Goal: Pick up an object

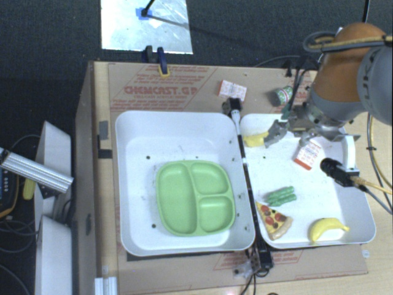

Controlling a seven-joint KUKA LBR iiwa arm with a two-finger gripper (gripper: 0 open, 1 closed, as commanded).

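The right bin (362, 214) holds several objects. A small yellow piece (253, 141) lies at its far left corner, and a red and white packet (307, 155) sits near the far side. Green beans (280, 195), a pizza slice (274, 220) and a banana (325, 228) lie along the near side. My gripper (274, 134) hangs low over the bin's far left part, just right of the yellow piece and left of the packet. Nothing shows in its grasp.
The left bin (132, 165) carries a green divided plate (195, 196). A black part of the arm (334, 169) juts over the right bin beside the packet. A small can (284, 94) and a paper tag (233, 90) lie on the cardboard behind the bins.
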